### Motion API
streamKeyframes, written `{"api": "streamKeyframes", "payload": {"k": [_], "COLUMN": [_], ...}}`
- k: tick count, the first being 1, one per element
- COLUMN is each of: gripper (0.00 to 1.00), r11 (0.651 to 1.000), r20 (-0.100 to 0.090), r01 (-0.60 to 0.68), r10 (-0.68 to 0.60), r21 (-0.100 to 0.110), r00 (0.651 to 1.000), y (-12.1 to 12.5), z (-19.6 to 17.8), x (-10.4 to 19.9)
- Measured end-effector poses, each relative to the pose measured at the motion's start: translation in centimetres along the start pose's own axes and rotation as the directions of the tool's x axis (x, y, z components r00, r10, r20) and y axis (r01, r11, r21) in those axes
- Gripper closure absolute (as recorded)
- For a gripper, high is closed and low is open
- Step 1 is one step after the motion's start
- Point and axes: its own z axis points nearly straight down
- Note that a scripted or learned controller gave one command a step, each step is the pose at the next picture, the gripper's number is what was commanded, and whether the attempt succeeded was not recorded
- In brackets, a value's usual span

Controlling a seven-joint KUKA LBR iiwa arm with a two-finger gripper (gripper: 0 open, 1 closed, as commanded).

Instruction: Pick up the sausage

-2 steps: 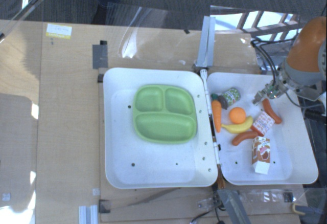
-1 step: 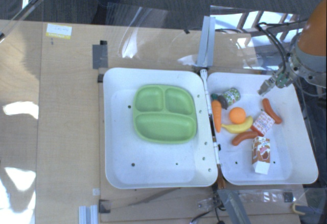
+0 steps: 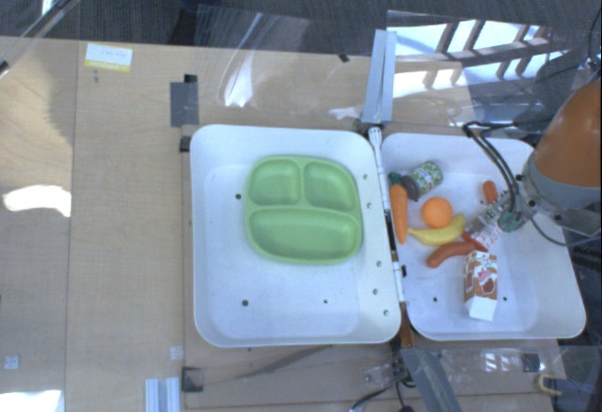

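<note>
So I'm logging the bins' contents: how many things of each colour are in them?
Green: 2, tray, can
Orange: 3, carrot, orange, small piece
Yellow: 1, banana
Red: 2, sausage, carton
Total: 8

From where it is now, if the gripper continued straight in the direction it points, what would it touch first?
Probably the sausage: the gripper points down and left at its upper end, beside the banana. Depth is unclear from this slanted view.
</note>
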Motion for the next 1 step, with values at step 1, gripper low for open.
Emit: {"api": "streamKeyframes", "payload": {"k": [1], "gripper": [1.00], "r11": [0.995], "r20": [-0.005], "r01": [-0.102], "r10": [0.102], "r21": [0.005], "r00": [0.995], "y": [5.43], "z": [-19.61], "x": [-0.14]}}
